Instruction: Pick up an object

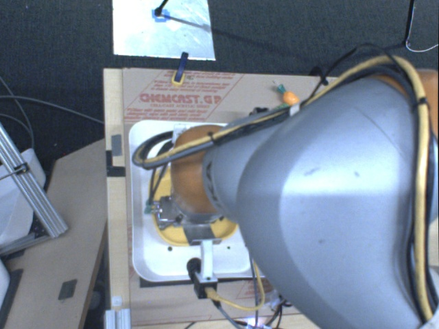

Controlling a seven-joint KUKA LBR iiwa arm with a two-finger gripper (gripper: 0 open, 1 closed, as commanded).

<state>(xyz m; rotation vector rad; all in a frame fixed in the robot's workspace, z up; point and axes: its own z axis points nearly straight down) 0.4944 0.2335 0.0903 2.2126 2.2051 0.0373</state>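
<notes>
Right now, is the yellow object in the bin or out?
In: the yellow object lies inside the white bin, under the arm's orange band.

shiny sheet (163, 20) beyond printed board (184, 91)

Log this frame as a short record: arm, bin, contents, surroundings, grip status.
arm: grey arm with orange band reaching over the left bin from the right
bin: shallow white plastic bin, largely covered by the arm
contents: yellow rounded object under the wrist, partly hidden
surroundings: brown board printed CHEMCAST behind the bin; shiny foil sheet beyond it
grip status: cannot tell; fingers hidden
</notes>
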